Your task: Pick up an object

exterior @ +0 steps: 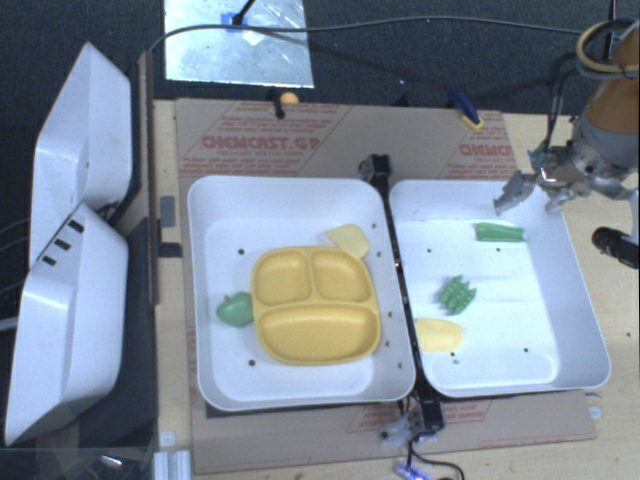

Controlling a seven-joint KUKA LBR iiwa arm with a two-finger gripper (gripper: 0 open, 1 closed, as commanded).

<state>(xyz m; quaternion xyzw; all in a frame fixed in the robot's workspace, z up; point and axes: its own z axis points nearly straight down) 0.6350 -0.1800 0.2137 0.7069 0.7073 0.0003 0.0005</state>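
Over the right white bin's (570, 298) far edge, I am hovering the two-finger gripper (535, 196), fingers spread and pinching nothing, lining up on the flat green plastic strip (499, 232) nearby.

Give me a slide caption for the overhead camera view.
End effector poised above right bin near green strip; yellow divided plate in left bin.
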